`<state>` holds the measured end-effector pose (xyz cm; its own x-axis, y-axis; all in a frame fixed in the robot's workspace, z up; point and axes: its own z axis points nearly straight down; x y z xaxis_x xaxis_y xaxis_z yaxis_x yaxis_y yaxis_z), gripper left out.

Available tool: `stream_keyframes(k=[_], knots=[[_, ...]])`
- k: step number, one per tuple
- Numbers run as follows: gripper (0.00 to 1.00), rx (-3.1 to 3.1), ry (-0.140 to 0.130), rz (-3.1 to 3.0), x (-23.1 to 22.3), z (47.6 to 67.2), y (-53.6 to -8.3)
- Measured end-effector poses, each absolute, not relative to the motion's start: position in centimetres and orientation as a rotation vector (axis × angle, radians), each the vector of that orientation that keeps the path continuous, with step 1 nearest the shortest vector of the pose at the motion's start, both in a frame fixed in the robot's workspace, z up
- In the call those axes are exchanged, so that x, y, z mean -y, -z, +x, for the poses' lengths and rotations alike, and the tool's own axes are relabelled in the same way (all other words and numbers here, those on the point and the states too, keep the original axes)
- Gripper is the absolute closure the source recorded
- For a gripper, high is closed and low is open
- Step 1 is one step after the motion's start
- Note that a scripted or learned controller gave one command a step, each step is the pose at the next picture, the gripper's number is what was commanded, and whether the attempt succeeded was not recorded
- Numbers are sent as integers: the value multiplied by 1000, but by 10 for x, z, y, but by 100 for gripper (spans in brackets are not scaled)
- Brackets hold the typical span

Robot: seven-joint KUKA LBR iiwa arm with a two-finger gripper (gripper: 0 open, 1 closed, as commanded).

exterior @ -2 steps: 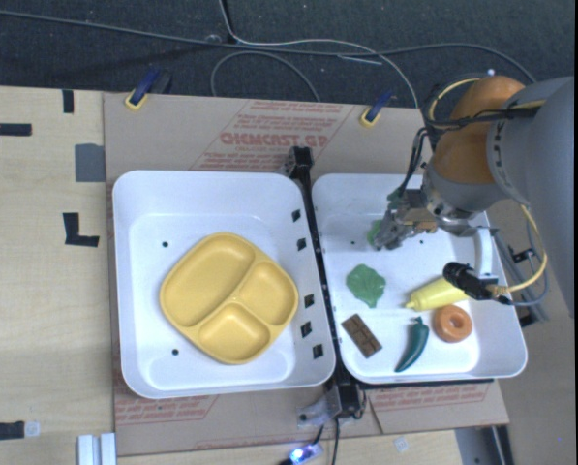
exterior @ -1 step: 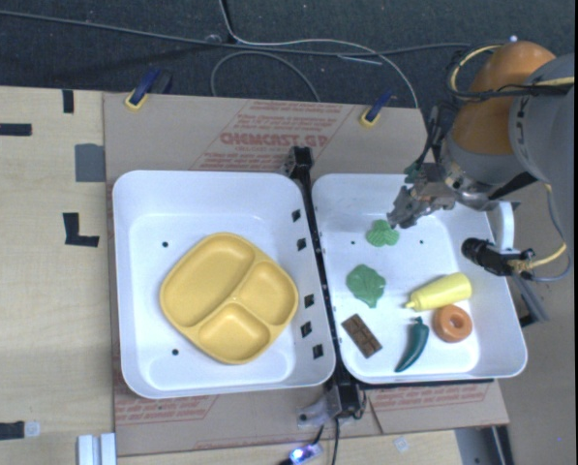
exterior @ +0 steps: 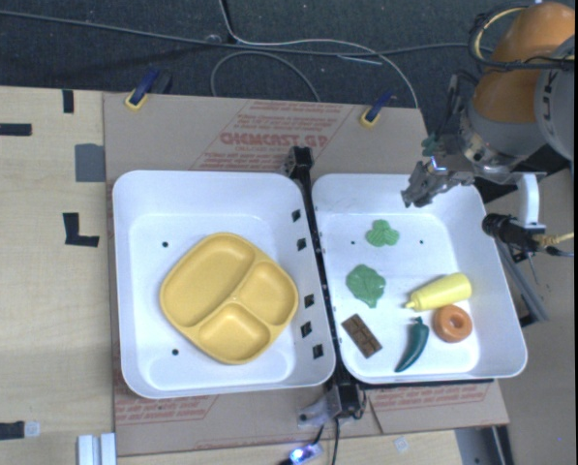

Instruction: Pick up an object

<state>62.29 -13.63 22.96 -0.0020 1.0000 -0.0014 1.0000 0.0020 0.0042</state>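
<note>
Nearest the camera, along the right bin's (exterior: 497,361) front edge, lie a brown chocolate bar (exterior: 361,335), green pepper (exterior: 412,347), orange doughnut (exterior: 452,324) and yellow bottle (exterior: 441,292). Probably light, rigid and smooth, the bottle suits a grip across its body. Above the bin's far right corner hovers the gripper (exterior: 416,192), holding nothing; its opening cannot be told.

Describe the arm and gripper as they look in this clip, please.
The arm is grey metal with a rounded orange band above the wrist, and thin cables loop beside that band. It narrows to a small dark gripper with silvery parts. A white curved piece and a black fitting sit on its near side.
</note>
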Motion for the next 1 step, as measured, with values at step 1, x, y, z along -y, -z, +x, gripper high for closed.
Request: stream_keyframes(k=[1], knots=[[100, -2221, -1, 2218, 140, 622, -273]])
